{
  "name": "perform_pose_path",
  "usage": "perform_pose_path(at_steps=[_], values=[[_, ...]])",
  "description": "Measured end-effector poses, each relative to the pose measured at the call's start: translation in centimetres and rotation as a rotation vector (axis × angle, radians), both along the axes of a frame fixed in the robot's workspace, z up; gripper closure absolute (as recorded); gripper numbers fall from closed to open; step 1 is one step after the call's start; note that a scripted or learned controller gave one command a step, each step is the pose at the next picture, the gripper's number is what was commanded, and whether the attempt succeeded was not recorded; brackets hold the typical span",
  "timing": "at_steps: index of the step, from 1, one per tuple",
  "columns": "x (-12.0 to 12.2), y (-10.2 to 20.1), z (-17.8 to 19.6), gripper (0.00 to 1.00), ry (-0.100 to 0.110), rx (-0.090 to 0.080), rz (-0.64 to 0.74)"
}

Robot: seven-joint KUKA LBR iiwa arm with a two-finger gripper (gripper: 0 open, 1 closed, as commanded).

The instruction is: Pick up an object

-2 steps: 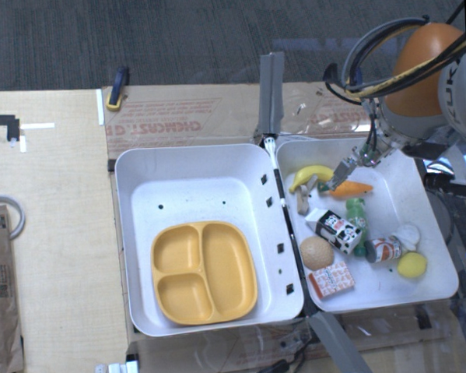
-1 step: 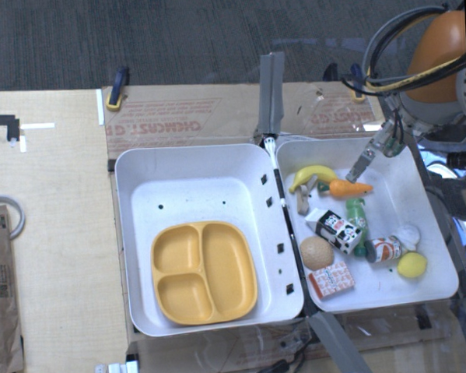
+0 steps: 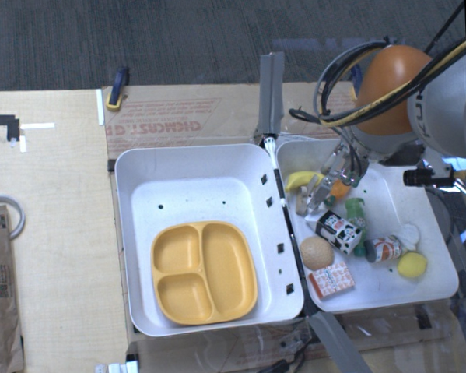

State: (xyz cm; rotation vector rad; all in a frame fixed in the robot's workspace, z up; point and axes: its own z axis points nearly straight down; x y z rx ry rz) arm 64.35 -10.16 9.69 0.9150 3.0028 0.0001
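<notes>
1. Your readable text is scarce. The cardboard sheet [image 3: 184, 114] behind the bins carries red print, upside down from your view; it seems to begin "CHEMC", the rest unclear.
2. The brown paper bag [image 3: 2, 287] at the far left edge of the surface shows dark print too small to read.
3. In the right bin [image 3: 441, 284], the red-and-white carton [image 3: 332, 280] at the near edge has lettering too blurred to make out.
4. The small black-and-white patterned box [image 3: 338, 232] lies mid-bin, tilted; no legible wording.
5. The red-labelled can [image 3: 385, 249] lies on its side beside the yellow lemon [image 3: 412, 265]; label unreadable.
6. Also there: a banana [image 3: 299, 180] at the far left corner, a tan round item [image 3: 317, 254] against the left wall, a green item [image 3: 354, 210] mid-bin.
7. The gripper [image 3: 326, 186] sits low over the far left part of the right bin, just beside the banana. You cannot tell whether the fingers are apart or together, or on anything.
8. The left bin [image 3: 139, 179] holds a yellow three-compartment tray [image 3: 204, 271] toward its near side; its far half is bare floor.
9. In the right bin, items crowd the left and near sides; the far right portion under the arm has more bare floor.
10. A blue-and-yellow tool [image 3: 118, 88] lies on the surface beyond the left bin.
</notes>
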Motion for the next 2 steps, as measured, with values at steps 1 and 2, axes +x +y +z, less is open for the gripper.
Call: perform_pose_path(at_steps=[1,2], values=[[0.2,-0.4,1.1,1.0,-0.012,-0.007,-0.005],[-0.3,4.5,9.5,1.0,-0.001,0.001,-0.278]])
